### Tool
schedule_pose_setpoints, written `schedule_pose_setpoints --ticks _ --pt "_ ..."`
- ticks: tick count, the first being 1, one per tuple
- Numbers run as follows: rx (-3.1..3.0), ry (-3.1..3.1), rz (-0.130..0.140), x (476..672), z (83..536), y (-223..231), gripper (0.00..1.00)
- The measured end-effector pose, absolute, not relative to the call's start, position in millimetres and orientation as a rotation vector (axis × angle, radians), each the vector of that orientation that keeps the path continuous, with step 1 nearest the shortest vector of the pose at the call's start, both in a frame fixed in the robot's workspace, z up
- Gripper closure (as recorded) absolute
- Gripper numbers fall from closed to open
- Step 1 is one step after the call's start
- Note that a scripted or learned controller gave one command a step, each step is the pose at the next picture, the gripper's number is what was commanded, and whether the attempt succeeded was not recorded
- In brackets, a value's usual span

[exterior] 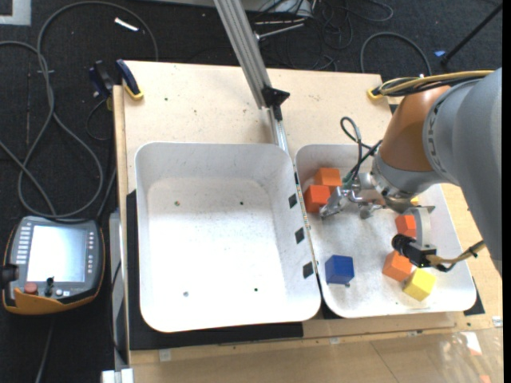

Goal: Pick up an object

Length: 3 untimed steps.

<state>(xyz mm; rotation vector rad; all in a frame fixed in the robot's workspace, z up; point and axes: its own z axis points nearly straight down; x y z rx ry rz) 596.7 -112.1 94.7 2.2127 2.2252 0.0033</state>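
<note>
**Gripper low beside two orange cubes in the right bin**

The gripper (330, 207) hung over the right bin (459, 242), toward its 10 o'clock corner. Whether its jaws were apart or together could not be told, and no block showed between them.

Just beside it, at its 10 o'clock, sat the near orange cube (317, 195), touching a second orange cube (329, 176) behind it. The bin wall stood close on their 9 o'clock side, and the left bin (160, 162) lay beyond it. The grey arm (467, 134) crossed the bin's 2 o'clock side.

Six blocks lay in the right bin: four orange, one blue, one yellow. The reddish-orange block (405, 223) sat near 3 o'clock, the blue cube (339, 269) at 7 o'clock. The fourth orange cube (395, 266) touched the yellow cube (420, 284) at 5 o'clock.

The near orange cube looked equal-sided, with no long axis, its edges turned slightly off the bin wall.
</note>
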Motion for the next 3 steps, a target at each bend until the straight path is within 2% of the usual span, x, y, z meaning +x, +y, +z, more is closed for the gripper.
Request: schedule_pose_setpoints --ticks 1,2,3 --pt "2.229 2.226 -0.010 647.4 94.3 -129.6 0.00" --pt "2.249 2.263 -0.102 667.0 90.5 -118.0 0.00" --pt "2.251 2.264 -0.105 665.5 98.9 -118.6 1.00"
